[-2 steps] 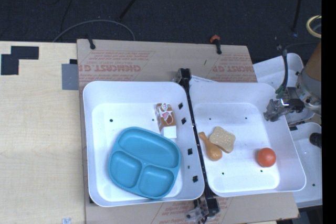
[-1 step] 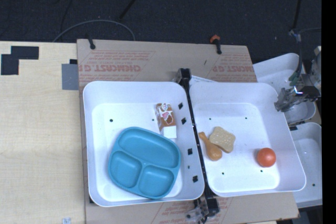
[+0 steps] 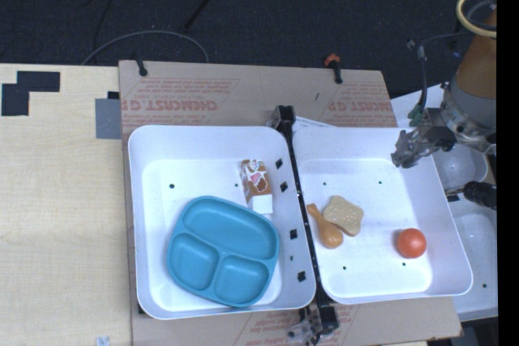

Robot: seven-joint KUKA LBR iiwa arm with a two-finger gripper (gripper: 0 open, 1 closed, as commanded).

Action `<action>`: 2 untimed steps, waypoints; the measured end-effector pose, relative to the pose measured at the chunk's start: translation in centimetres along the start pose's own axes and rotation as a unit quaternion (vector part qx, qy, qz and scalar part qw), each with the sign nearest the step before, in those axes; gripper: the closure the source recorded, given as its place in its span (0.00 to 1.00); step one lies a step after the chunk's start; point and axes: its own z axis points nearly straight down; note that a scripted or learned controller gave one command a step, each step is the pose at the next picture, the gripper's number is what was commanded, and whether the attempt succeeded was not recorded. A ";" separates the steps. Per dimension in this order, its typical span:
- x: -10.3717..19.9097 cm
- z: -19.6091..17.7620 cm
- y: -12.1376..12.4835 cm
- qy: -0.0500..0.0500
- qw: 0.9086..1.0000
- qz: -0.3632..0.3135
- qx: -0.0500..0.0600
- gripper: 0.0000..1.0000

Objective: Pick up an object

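While upright, the tomato (image 3: 412, 243) shows no long axis.

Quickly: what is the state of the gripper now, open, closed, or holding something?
Gripper: it is above the right bin's upper right rim, with nothing seen in it; open or closed cannot be told from this view.

Open floor spans the right bin (image 3: 454, 255) between the cracker (image 3: 344, 215) and tomato (image 3: 412, 243).

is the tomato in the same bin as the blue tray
No, the tomato lies in the right bin, while the blue tray sits in the left bin.
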 end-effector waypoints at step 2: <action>9.9 1.3 1.5 0.000 1.000 0.000 0.000 1.00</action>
